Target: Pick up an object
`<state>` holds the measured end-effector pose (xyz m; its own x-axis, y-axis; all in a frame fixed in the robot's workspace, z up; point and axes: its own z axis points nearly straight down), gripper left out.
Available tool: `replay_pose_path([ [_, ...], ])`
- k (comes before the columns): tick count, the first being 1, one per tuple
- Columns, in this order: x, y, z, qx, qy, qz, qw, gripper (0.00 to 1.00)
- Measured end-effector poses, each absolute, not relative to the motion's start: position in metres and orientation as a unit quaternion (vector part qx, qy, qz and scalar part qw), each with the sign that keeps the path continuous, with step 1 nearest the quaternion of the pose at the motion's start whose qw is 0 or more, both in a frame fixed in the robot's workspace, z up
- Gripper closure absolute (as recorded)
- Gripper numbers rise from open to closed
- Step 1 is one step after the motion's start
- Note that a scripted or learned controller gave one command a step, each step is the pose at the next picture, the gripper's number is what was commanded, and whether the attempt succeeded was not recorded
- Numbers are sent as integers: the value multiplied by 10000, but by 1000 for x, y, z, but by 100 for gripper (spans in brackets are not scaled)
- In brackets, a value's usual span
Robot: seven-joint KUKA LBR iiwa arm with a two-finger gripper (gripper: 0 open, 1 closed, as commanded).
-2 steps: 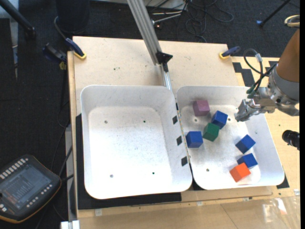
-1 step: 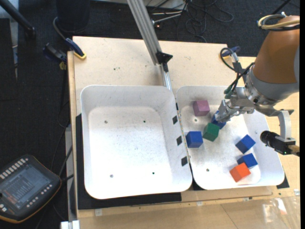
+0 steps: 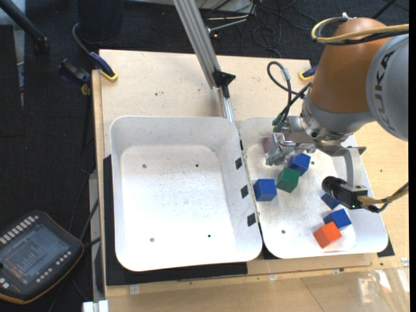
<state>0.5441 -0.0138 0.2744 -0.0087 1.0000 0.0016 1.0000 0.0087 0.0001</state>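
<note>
Over the right bin (image 3: 374, 239), the end effector (image 3: 284, 149) hangs low; whether it is open or closed, I cannot tell. Beside it sit a green block (image 3: 288, 179) and a blue block (image 3: 299, 162); an orange block (image 3: 327, 234) lies near that bin's front edge.

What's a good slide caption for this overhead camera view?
Gripper low over the right bin, above blue, green and orange blocks.

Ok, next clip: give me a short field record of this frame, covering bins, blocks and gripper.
left bin: white, shallow
right bin: holds the blocks
blue blocks: one near the divider, one under the gripper, one by the orange block
green block: mid-bin
orange block: near corner
gripper: low over the right bin's far end, fingers unclear
</note>
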Motion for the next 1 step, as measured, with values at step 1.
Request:
replay_pose_path([
  [1, 545, 46, 271, -7041, -7101, -3, 9, 100],
])
